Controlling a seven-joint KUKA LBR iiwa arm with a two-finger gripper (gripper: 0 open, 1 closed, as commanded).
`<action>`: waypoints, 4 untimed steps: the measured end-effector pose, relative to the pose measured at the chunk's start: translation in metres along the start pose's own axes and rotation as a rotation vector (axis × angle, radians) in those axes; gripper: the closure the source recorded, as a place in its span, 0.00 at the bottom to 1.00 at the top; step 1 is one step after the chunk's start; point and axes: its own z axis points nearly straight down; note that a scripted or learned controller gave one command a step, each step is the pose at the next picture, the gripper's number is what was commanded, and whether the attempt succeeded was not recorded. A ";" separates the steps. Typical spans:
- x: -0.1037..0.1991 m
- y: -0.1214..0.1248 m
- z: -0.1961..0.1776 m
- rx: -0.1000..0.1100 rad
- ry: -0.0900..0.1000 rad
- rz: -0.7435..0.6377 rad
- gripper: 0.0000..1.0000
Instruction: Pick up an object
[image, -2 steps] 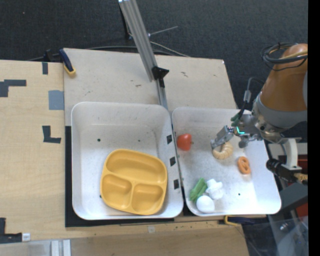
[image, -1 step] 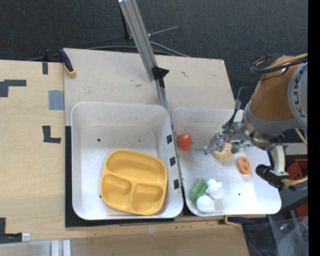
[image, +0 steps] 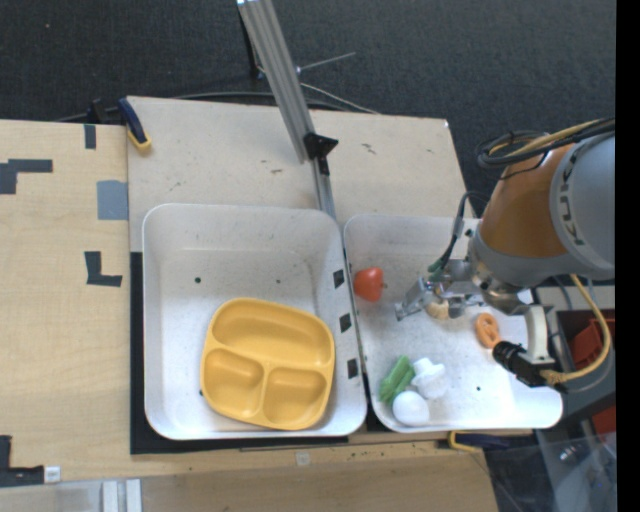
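We see a yellow tray (image: 268, 363) – a red ball (image: 368, 283), a green thing (image: 397, 377) – in white bins (image: 240, 222).

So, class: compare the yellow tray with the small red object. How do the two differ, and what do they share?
The yellow tray is far larger than the red object. The tray is flat with three compartments; the red object is small and rounded. The tray lies in the left bin, the red object in the right bin, nearer the gripper. Both rest on a white bin floor, ungrasped.

Grey arm (image: 590, 200); orange band; black and yellow cables.
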 end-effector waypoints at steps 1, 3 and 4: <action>-0.001 -0.011 0.050 0.002 0.000 0.001 0.00; 0.005 -0.002 -0.009 -0.009 0.000 -0.001 1.00; 0.005 -0.001 -0.057 -0.010 -0.001 -0.001 1.00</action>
